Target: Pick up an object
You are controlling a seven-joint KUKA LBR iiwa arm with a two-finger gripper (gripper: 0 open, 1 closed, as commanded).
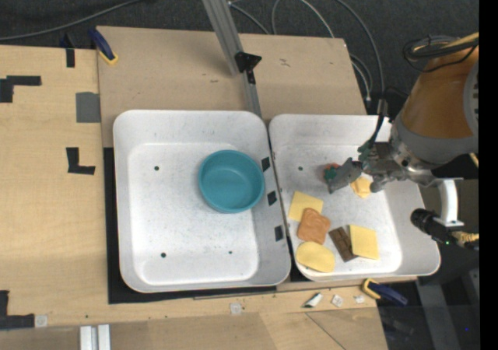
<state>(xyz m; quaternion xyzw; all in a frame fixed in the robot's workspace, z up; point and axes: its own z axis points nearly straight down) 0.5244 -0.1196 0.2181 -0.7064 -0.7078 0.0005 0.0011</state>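
My gripper (341, 177) hangs low over the middle of the right bin (311, 132), reaching in from the right. A small yellow piece (362, 187) lies just to its right, partly under the wrist. In front of the gripper lie a yellow square (304, 204), a brown toast-like piece (313, 225), a dark brown bar (341, 243), another yellow square (364, 241) and a pale yellow oval (315, 257). I see nothing clearly held by the gripper.
A blue bowl (230, 180) stands in the left bin (140, 208). A slanted metal pole (226, 26) and cables cross the bench behind the bins. The arm's orange-banded body (440, 107) overhangs the right bin's far right side.
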